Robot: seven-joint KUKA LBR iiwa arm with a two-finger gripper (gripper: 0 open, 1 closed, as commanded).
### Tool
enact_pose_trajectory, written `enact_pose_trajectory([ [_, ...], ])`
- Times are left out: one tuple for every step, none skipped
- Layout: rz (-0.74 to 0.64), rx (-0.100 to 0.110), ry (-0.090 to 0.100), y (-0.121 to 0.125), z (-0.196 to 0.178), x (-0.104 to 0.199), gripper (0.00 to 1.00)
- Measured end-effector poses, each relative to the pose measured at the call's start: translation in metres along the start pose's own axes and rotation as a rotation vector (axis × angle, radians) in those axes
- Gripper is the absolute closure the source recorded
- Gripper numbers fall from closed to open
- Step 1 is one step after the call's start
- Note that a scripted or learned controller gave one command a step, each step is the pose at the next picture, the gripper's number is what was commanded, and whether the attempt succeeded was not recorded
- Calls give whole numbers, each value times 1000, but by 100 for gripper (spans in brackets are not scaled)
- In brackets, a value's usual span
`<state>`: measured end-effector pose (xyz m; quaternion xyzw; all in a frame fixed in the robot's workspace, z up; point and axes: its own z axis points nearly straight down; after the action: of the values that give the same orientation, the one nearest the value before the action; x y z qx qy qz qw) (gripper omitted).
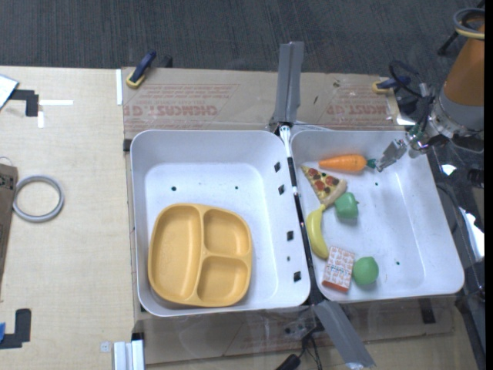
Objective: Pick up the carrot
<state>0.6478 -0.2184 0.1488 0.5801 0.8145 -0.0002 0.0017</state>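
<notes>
Right white bin point(431, 230) holds the carrot point(343, 163) just left of the hand point(390, 154); grip unclear.

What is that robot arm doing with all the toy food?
The end effector sits at the upper right of the right bin, right next to the green leafy end of the carrot. The carrot lies on the bin floor, not picked up yet. Nearby lie a pizza slice, a banana, two green fruits and a small box. The left bin holds a yellow divided plate.
</notes>
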Motion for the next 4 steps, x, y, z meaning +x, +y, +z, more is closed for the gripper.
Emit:
enact_pose_trajectory([
  [-264,-2,-1,10,-21,-7,0],
  [186,2,1,9,-6,-3,0],
  [217,3,2,21,-6,25,0],
  [344,1,0,10,-50,-8,0],
])
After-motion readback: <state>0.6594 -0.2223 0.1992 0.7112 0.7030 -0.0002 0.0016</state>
